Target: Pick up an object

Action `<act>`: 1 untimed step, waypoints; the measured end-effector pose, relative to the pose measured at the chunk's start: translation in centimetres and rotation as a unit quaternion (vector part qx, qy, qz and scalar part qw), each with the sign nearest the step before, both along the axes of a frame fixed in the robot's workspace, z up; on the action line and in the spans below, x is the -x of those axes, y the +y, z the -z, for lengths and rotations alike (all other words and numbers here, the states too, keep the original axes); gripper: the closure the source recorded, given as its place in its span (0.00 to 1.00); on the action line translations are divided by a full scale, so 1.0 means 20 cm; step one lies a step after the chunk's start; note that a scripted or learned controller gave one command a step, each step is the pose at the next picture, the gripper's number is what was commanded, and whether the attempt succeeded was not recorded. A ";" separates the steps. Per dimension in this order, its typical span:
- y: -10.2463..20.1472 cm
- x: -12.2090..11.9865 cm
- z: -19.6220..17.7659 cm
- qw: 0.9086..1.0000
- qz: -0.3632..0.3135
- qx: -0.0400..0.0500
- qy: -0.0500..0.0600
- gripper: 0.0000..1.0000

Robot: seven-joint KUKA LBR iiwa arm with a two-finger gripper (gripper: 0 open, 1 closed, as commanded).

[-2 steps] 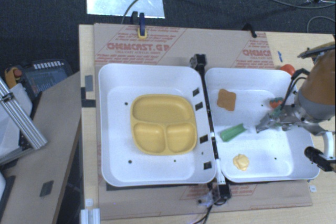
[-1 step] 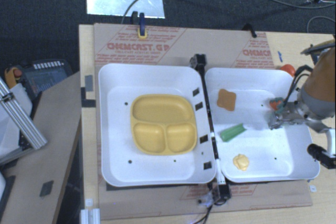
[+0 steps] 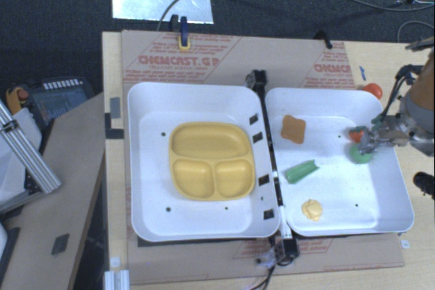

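A small green round thing (image 3: pixel 361 154) with a red-orange bit (image 3: pixel 355 135) on top sits near the right wall of the right bin (image 3: pixel 340 217). The gripper (image 3: pixel 370 139) is right down on it, and I cannot tell how wide its fingers are or if they hold it. Other things lie apart from it: an orange-brown block (image 3: pixel 293 129) near the back, a green stick (image 3: pixel 300 171) in the middle, and a pale yellow lump (image 3: pixel 312 209) near the front. The left bin (image 3: pixel 146 217) has a yellow tray (image 3: pixel 211 159) with three parts.
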State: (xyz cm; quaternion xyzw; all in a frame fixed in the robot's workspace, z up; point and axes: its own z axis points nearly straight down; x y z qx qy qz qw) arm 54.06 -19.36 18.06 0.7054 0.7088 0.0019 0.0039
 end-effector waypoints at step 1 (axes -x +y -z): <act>-0.03 -0.02 -0.32 1.000 0.000 0.000 0.000 1.00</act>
